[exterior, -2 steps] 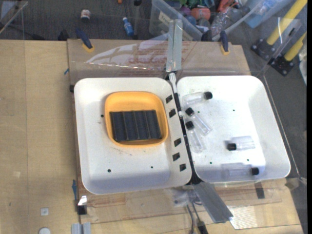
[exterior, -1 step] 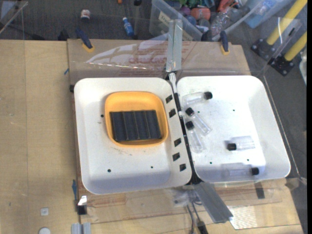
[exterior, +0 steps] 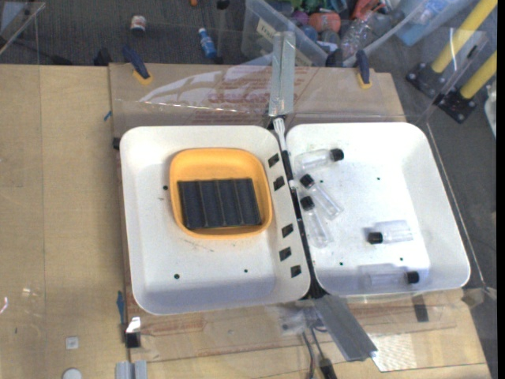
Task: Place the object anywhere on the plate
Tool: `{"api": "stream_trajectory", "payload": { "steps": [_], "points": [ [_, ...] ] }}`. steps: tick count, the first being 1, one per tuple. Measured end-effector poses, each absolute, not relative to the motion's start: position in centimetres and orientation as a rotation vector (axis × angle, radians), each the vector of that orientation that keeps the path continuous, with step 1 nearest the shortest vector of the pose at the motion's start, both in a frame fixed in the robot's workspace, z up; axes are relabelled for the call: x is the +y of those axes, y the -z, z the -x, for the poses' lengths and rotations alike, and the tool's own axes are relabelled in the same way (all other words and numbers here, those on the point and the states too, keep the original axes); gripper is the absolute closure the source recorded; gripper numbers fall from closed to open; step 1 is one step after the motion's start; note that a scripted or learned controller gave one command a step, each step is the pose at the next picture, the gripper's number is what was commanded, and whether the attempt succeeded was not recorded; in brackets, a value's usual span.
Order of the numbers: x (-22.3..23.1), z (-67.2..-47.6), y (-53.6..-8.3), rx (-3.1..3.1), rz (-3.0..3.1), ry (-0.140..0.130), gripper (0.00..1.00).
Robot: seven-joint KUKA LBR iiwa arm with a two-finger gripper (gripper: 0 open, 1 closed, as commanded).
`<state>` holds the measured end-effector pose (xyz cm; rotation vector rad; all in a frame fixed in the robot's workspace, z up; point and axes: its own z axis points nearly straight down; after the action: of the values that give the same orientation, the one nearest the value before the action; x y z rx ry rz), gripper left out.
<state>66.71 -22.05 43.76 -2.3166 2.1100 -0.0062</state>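
An orange plate (exterior: 218, 161) with rounded corners lies in the left bin (exterior: 150, 267), a little back of the bin's middle. A black ridged rectangular object (exterior: 219, 203) lies flat on the plate and covers most of its floor. In the right bin (exterior: 442, 212) lie several clear plastic vials with black caps. One vial (exterior: 319, 159) is near the back left corner, a small cluster (exterior: 319, 206) lies along the divider, another vial (exterior: 392, 234) is right of centre, and one (exterior: 387, 276) rests by the front wall.
A row of black clips (exterior: 282, 208) runs along the divider between the bins. A metal bar (exterior: 282, 73) stands behind the bins, and a clear tub of coloured toys (exterior: 339, 6) sits beyond the bench. Tan bench surface (exterior: 55, 212) extends to the left.
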Motion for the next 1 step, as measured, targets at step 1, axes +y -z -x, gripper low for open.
{"api": "stream_trajectory", "payload": {
  "steps": [1],
  "points": [
    [-21.58,-66.80,-43.71,1.699,2.634,0.009,1.00]
  ]
}}
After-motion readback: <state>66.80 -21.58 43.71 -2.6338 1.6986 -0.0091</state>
